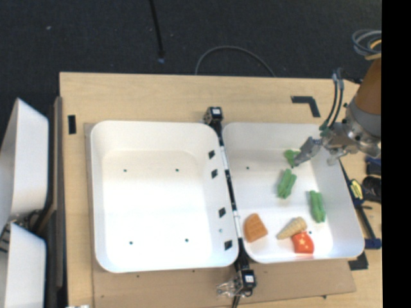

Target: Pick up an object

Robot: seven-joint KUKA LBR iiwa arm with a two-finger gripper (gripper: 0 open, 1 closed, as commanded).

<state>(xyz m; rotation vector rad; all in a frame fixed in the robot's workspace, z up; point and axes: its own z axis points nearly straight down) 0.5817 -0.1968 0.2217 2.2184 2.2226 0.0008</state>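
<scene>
The left bin [157, 194] sits on my counter [148, 95] just beside the right bin [257, 143], the two meeting along a clipped seam; the right bin carries everything. Going rightward across it: an orange piece [255, 227] lies near the seam at the lower left, stood roughly up-and-down in the view; a tan cone [292, 228] lies with its long axis slanted, lower end to the left, touching a red piece [303, 243] at its lower right; a green piece [286, 184] lies mid-bin, long axis near upright and leaning right at the top; a second green piece [317, 206] lies right of it, apart, long axis also near upright; a small green bit [292, 156] sits higher up, right at the tip of my jaws [308, 150], which reach in from the right; I cannot tell whether they are open or closed on it.
</scene>
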